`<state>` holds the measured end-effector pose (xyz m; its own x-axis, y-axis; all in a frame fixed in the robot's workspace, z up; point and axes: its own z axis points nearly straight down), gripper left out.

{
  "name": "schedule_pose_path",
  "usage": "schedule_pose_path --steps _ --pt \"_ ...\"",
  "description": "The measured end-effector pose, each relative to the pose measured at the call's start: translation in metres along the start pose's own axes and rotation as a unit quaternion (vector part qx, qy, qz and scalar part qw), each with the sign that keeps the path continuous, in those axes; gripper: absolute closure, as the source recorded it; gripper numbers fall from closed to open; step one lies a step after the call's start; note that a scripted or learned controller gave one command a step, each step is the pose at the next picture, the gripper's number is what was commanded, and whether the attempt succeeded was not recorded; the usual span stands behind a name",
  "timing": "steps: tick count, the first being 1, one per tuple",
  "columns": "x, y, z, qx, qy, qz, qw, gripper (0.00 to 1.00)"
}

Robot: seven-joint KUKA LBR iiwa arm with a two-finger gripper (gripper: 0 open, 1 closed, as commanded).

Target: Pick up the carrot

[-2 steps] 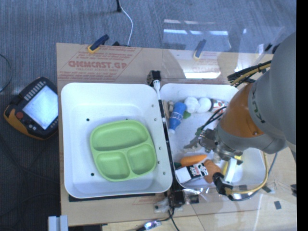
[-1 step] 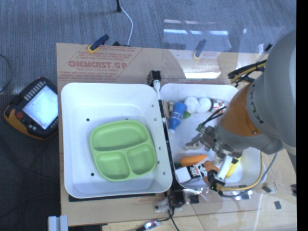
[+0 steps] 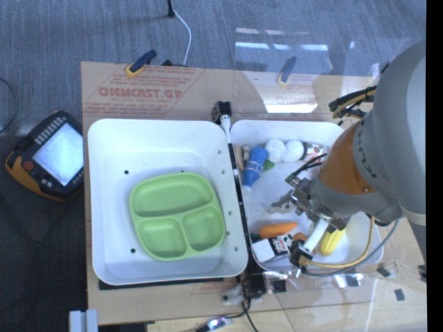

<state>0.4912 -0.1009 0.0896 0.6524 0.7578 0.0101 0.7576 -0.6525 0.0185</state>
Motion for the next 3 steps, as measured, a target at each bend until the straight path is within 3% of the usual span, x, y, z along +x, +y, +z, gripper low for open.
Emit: schedule_pose_path --steps 1,2,3 --pt "-0.0035 -0.0003 -0.0001 0.003 -0.003 -0.099 0.9951 0.0" --pt "-0.0044 0.0035 0.0003 0.001 0.0 0.018 0.9998 0.0" --pt "-0.0052 0.0036 -0.0074 0.003 -0.002 0.018 0.9998 1.0"
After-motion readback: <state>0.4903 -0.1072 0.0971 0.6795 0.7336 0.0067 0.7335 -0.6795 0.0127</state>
